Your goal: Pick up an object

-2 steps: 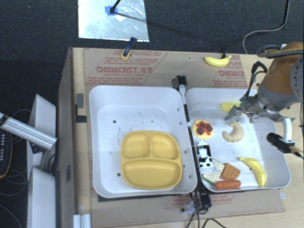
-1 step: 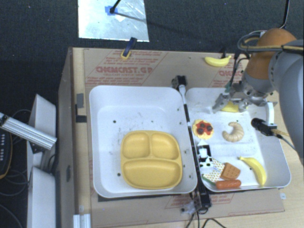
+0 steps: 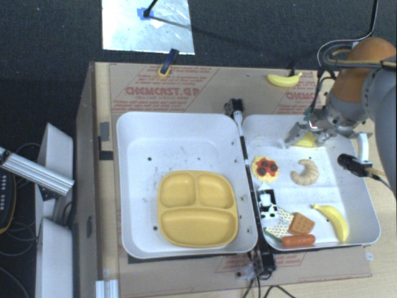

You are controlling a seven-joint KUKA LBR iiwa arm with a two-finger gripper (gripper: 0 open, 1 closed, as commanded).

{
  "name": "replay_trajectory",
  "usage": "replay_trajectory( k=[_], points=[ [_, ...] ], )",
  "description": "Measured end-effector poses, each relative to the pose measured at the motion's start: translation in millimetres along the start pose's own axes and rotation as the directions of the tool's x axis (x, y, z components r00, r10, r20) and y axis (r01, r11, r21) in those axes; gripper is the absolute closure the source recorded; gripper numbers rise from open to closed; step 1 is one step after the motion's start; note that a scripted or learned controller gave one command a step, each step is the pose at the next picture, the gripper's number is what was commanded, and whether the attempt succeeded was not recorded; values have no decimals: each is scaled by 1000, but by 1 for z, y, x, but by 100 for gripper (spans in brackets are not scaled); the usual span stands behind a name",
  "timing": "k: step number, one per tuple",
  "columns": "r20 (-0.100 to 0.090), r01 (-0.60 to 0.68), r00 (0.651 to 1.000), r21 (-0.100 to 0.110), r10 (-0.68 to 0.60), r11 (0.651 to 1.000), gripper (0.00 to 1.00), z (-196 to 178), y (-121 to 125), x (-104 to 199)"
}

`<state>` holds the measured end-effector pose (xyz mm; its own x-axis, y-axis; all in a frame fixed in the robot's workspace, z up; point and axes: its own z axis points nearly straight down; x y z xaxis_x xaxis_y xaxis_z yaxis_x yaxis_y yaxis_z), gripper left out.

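One arm bent low over right bin (image 3: 363, 185), fingers (image 3: 305, 131) beside yellow piece (image 3: 306, 142); finger state unclear.

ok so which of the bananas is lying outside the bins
The small banana on the cardboard behind the right bin. The other whole banana lies inside that bin near its front right corner, far from the end effector.

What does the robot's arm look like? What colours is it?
The arm is grey and rounded, with a fat orange band above the wrist. Thin dark cables loop beside it. At the end is a small silvery gripper.
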<state>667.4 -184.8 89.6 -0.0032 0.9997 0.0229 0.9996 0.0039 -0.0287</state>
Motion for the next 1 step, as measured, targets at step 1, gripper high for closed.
replay_trajectory(
  k=[1],
  points=[
    [8,2,1000,10,-2,1000,100,-12,-2,-5]
  ],
)
